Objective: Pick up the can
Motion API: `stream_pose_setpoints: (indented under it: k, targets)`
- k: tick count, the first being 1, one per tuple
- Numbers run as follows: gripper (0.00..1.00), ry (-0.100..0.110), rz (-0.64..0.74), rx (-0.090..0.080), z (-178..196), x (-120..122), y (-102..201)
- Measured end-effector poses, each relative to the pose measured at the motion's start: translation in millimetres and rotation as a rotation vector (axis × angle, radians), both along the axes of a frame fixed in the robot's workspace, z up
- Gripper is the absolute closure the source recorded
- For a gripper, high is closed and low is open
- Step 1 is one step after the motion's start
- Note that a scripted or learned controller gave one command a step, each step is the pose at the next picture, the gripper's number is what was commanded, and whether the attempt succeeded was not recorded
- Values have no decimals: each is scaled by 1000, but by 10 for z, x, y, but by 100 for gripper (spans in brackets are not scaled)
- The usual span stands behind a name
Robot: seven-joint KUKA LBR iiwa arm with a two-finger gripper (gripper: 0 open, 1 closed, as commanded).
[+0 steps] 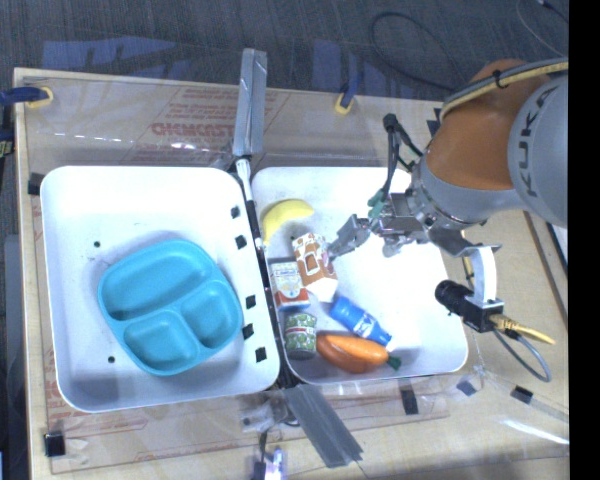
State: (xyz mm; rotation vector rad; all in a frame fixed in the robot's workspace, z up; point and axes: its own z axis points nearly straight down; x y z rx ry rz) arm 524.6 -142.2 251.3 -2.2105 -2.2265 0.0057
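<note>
Small can with a green label and dark top, standing upright in the right bin, near its front left corner. Pressed close to the bin's left wall, just behind and left of the carrot, directly in front of a small carton.

Left bin: a blue divided tray lies in its middle, tilted.
Right bin: a banana sits at the far left corner; a carton near the left wall; a blue bottle and a carrot by the near edge.
</note>
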Motion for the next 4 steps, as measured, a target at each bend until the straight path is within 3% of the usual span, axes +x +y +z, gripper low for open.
stream_pose_setpoints:
  k: [1,2,3,4]
  targets:
    - [0,-2,19,-1,-1387,245,146]
    - [0,-3,7,0,-598,598,579]
    - [0,-28,59,-6,-1380,371,199]
    - [0,-25,-40,-5,-1510,-22,-84]
